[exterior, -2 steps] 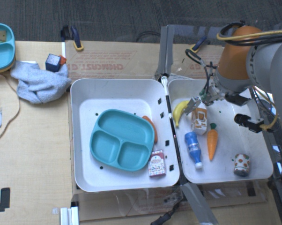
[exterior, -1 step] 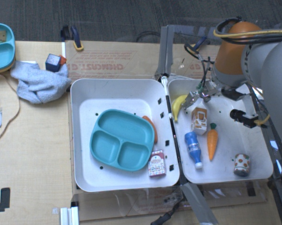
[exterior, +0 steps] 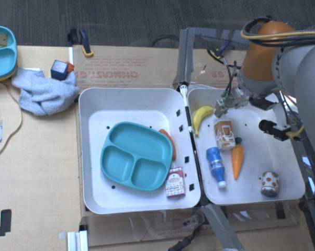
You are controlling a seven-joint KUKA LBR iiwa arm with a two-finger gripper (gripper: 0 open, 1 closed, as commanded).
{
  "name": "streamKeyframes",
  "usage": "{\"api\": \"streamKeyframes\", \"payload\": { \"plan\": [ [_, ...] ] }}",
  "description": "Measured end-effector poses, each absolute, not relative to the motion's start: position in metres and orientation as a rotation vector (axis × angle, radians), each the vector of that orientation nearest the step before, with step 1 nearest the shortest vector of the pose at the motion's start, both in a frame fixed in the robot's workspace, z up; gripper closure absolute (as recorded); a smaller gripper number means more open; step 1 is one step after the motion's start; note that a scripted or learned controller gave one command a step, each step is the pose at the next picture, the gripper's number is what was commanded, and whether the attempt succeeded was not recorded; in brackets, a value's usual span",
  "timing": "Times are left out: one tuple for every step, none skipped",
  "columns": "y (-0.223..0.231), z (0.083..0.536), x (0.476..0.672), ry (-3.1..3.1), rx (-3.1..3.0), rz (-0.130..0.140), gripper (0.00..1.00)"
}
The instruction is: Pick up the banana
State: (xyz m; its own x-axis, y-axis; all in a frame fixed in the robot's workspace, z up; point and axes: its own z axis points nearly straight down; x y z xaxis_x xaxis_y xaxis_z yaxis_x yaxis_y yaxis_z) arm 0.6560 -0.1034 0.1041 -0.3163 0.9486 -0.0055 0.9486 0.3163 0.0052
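Camera view: end effector (exterior: 224,105) seemingly beside banana (exterior: 200,117)

Grey KUKA arm with an orange wrist band and a small metal tool

The arm (exterior: 299,61) is a thick, smooth, pale grey cylinder at the upper right of the frame, capped by a rounded orange band (exterior: 265,56). A yellow-and-black cable loops over the orange part, and thin black and coloured wires hang beside the wrist. Below sits a grey collar, a black knob-like fitting at the right, and the slim metallic tool (exterior: 226,104).
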Motion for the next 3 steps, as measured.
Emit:
{"api": "streamKeyframes", "payload": {
  "plan": [
    [-0.1034, 0.1041, 0.656, 2.543, 1.832, 0.001, 0.0],
    [-0.1002, 0.0952, 0.6601, 2.609, 1.738, -0.001, 0.0],
    [-0.1005, 0.1049, 0.6607, 2.607, 1.736, 0.001, 1.0]
  ]
}}
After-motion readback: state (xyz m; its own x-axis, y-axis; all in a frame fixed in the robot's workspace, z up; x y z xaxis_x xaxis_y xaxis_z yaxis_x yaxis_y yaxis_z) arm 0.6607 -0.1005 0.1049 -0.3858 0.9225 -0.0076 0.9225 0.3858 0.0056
